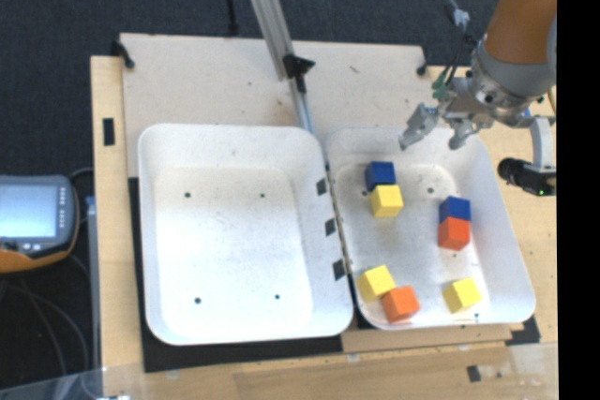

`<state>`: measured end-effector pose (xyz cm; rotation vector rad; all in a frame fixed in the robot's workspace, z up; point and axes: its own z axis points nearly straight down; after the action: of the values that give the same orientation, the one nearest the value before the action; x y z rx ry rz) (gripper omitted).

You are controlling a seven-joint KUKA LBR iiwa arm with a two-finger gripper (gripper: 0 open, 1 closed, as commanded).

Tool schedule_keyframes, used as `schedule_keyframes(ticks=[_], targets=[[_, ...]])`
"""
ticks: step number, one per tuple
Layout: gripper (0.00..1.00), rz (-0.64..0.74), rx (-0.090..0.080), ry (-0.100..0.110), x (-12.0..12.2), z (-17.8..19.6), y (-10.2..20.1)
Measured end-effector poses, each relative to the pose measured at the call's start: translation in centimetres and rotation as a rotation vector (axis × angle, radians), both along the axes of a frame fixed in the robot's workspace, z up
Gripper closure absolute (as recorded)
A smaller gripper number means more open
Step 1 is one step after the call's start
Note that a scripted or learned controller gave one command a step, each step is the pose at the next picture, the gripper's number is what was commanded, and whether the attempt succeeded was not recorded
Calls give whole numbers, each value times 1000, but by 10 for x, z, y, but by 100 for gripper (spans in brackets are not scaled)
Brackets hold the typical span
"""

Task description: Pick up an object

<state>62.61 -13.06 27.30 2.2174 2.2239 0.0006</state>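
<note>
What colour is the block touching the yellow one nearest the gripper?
Blue block, seen in the camera view.

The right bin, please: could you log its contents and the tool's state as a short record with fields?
bin: shallow white right bin
blue cubes: two
yellow cubes: three
orange cubes: two
tool: two-finger tool, open, holding nothing, above the bin's far edge

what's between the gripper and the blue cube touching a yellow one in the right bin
Nothing: in the camera view, bare white bin floor separates the open gripper from the blue cube.
</note>
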Motion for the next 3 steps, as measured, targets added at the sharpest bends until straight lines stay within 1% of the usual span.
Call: schedule_keyframes(ticks=[1, 2, 3], targets=[[0, 0, 0, 0, 0, 0, 0], [0, -1, -1, 7, 37, -117, -15], [100, 2, -4, -3, 39, -100, -16]])
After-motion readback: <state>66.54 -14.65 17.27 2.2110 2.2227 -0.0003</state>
